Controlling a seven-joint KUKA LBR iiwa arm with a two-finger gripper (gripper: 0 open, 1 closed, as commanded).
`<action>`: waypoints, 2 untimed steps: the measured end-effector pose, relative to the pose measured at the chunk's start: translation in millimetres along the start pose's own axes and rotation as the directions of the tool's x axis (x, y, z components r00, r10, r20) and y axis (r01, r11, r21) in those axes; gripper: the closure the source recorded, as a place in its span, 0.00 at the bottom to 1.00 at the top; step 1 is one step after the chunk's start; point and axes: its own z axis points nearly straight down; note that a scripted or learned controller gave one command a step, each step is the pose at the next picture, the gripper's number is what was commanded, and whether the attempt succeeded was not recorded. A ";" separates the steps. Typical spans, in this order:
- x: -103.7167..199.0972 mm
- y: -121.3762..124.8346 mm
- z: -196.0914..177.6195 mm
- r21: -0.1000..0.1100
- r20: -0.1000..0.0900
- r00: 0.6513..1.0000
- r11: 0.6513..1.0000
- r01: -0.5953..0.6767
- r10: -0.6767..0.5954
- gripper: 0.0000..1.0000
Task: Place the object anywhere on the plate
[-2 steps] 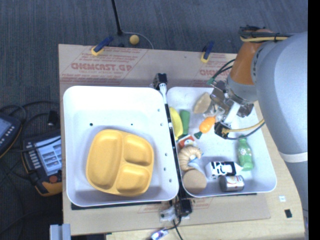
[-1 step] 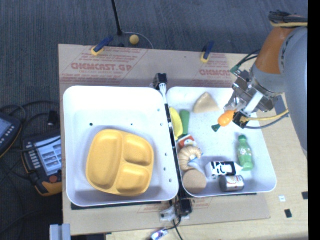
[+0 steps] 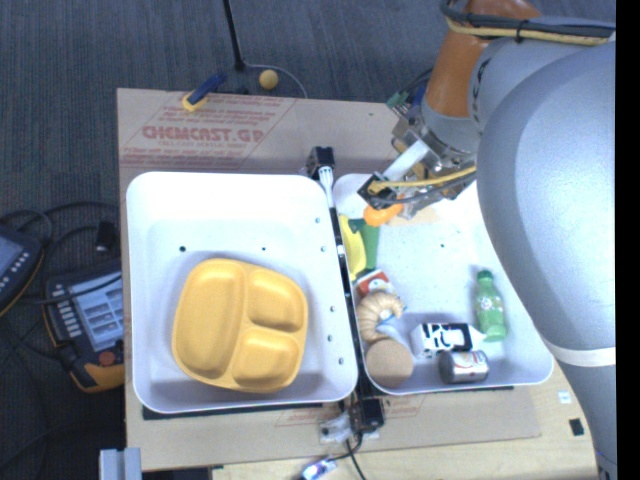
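The yellow sectioned plate (image 3: 240, 323) lies in the left bin (image 3: 150, 208), with nothing on it. My gripper (image 3: 392, 200) hangs over the far left corner of the right bin (image 3: 450, 233). A small orange object with a green end (image 3: 381, 213) sits right at the gripper's tip, just above or on the bin floor. I cannot see whether it is held.
The right bin holds a green bottle (image 3: 489, 305), a black and white carton (image 3: 444, 337), a silver can (image 3: 464, 366), a brown ball (image 3: 389, 361), a tan pastry-like item (image 3: 380, 311) and a yellow-green item (image 3: 356, 245) along the left wall. The arm fills the right side.
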 end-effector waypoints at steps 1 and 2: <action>62.1 -140.1 37.6 0.006 0.004 1.000 0.999 0.031 -0.031 1.00; 59.4 -133.5 36.0 0.001 0.004 1.000 1.000 0.021 -0.021 0.00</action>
